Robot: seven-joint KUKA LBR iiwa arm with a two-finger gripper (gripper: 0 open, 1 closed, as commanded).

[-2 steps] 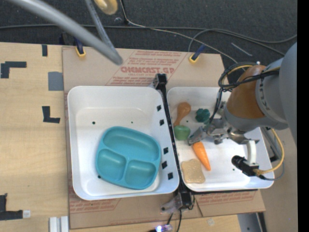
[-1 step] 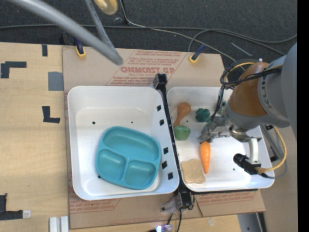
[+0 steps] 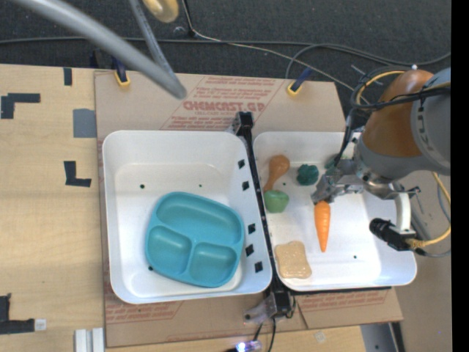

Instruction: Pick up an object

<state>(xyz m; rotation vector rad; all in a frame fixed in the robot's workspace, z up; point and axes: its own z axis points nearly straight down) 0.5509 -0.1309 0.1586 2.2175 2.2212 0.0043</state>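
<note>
Five objects (image 3: 322, 224) lie in right bin (image 3: 381, 270), one teal tray (image 3: 195, 239) in left; pincer (image 3: 326, 191) state unclear.

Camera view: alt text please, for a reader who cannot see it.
The arm's hand hangs over the right bin, just above a carrot lying among a green ball, a drumstick, a teal lump and bread. The left bin holds a blue tray.

wooden bench (image 3: 44, 218) under cardboard sheet (image 3: 220, 97), two white bins (image 3: 117, 149)
</note>
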